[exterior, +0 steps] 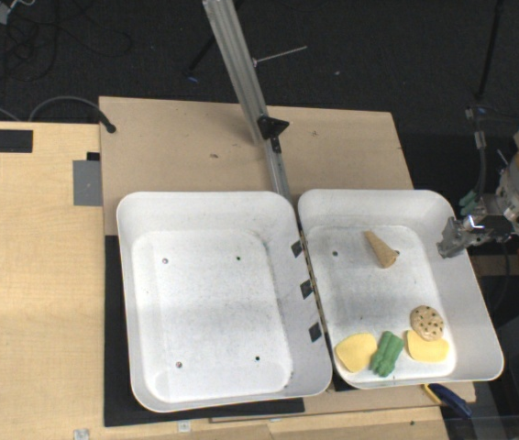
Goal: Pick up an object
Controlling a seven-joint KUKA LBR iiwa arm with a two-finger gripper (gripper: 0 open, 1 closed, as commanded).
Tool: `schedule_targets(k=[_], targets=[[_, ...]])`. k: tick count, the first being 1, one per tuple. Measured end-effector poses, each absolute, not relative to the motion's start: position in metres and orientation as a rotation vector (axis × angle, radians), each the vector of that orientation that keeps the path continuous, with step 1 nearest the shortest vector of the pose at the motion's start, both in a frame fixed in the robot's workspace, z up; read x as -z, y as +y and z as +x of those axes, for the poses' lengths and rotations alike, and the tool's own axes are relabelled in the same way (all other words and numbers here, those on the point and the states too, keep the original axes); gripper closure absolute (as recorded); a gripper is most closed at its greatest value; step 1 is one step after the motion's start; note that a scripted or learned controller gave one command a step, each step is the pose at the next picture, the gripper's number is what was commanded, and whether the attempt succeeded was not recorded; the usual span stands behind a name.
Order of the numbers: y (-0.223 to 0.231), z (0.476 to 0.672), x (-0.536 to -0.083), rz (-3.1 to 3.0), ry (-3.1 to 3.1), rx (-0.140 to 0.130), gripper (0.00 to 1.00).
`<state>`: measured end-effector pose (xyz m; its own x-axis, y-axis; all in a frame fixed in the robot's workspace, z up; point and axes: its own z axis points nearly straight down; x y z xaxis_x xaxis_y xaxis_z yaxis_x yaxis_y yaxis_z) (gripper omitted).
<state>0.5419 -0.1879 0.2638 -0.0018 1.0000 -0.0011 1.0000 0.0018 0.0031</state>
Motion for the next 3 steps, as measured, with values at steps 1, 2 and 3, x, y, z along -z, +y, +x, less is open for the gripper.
schedule_targets(k=[1, 2, 3], targets=[[-0.133, 0.539, -0.26, 2.22, 2.229, 0.001, 1.0], [-0.071, 0.546, -0.254, 2.219, 2.232, 0.001, 1.0], [-0.022, 0.549, -0.24, 2.222, 2.229, 0.004, 1.0]])
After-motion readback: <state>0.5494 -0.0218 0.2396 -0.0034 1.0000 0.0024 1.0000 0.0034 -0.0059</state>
